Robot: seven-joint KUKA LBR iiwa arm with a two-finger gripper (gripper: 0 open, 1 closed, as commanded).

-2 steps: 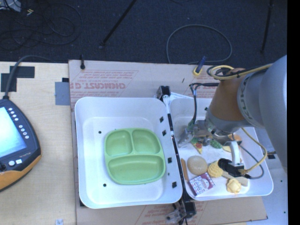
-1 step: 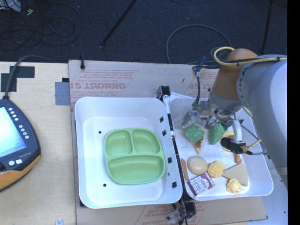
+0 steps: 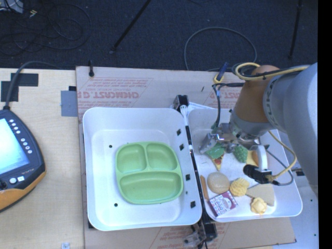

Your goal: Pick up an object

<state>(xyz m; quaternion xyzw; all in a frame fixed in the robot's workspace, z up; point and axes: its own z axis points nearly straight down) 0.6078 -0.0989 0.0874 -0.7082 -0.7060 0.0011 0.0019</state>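
My gripper is low in the right bin, near its upper left part, with the grey arm and its orange band coming in from the right. A green leafy toy lies directly under and in front of the gripper, touching or nearly touching it. A second green piece sits just to its right. A small pizza-slice toy lies below them. I see nothing lifted off the bin floor.
The front of the right bin holds a beige round piece, a yellow waffle-like piece, a pale wedge, a small yellow toy, a pink packet and an orange stick. A green divided plate lies in the left bin.
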